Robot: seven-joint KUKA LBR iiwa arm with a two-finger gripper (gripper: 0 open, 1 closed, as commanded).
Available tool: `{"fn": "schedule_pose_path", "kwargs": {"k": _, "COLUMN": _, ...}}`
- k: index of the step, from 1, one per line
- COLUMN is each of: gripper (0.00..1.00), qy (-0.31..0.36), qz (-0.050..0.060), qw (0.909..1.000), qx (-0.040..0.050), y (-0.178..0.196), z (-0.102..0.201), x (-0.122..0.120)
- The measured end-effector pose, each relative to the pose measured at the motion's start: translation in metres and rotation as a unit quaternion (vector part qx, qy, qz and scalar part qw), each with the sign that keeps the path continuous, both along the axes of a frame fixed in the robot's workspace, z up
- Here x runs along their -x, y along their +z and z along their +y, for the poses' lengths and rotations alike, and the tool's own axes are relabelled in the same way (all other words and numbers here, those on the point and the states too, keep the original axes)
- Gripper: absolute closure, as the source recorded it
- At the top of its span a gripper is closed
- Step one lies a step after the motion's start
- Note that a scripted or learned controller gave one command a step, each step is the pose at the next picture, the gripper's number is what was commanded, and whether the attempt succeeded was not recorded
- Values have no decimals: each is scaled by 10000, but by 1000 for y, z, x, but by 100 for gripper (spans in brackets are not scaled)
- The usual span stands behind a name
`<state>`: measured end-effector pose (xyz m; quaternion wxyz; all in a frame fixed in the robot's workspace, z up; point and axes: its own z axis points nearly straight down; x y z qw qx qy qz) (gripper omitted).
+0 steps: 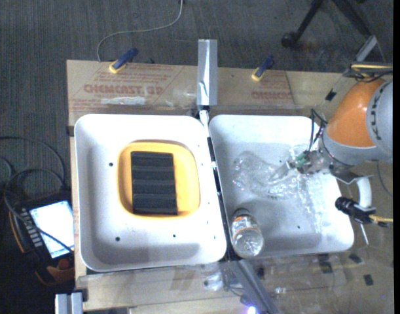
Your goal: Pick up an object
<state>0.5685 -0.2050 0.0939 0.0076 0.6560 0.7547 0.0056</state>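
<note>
In the right bin (278, 126) lies a crumpled sheet of clear plastic (262, 174), spread across the bin's middle. A clear plastic bottle (245, 234) rests on its side in that bin's near left corner. My gripper (303, 163) reaches in from the right and sits low at the right end of the crumpled plastic, touching or just above it. In the left bin (95, 136) a yellow tray (190, 175) holds a black ribbed block (154, 182).
A metal post (207, 70) stands behind the divide between the two bins. Two blue-and-yellow clamps (123, 59) (263, 67) grip the bench's back edge. The arm's orange band (357, 116) hangs over the right bin's right rim.
</note>
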Motion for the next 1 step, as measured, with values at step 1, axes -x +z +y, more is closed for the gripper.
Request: {"fn": "schedule_pose_path", "kwargs": {"k": 1, "gripper": 100, "qy": 8, "qz": -8, "qw": 10000, "qx": -8, "y": 9, "z": 2, "x": -1}}
